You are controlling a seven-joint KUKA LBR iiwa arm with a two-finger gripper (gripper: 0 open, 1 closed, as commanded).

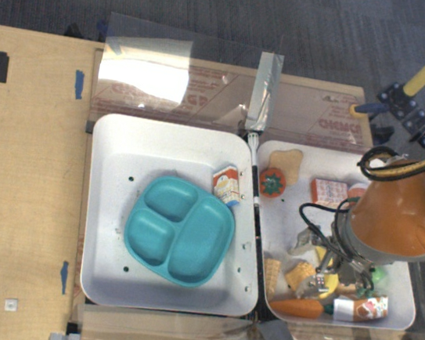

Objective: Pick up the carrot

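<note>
Presently: gripper (pixel 327 271) low in right bin (pixel 406 301), above carrot (pixel 296 307). Claw state: cannot tell. Left bin (pixel 107 189): teal tray (pixel 179 230).

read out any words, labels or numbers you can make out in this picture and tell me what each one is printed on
No text here is sharp enough to quote.
Red print on the clear panels behind the bins: too blurred to read.
Small carton by the teal tray: label unreadable.
Pink box in the right bin: print too small.
Bottle beside the carrot: label blurred.
</note>
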